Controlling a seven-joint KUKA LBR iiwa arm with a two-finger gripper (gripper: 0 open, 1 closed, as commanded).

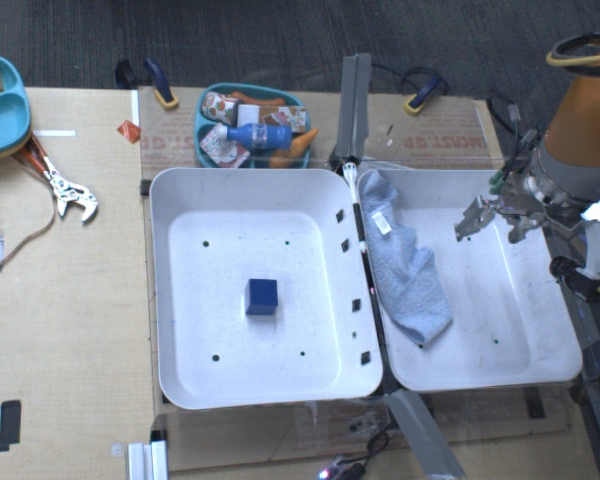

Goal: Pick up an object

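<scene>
The wooden bench (pixel 60 328) carries two white bins. In the left bin (pixel 180 368), a blue cube (pixel 262 296) sits near the middle. Right of it, a grey-blue cloth (pixel 405 268) lies against the right bin's (pixel 500 358) left wall. Further right, my gripper (pixel 495 223) hovers released, grasping nothing.

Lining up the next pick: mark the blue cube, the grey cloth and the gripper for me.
blue cube (pixel 262 296), camera view, centre of its top face.
grey cloth (pixel 408 286), camera view, middle of the crumpled fabric.
gripper (pixel 494 220), camera view, midway between its fingertips.
</scene>
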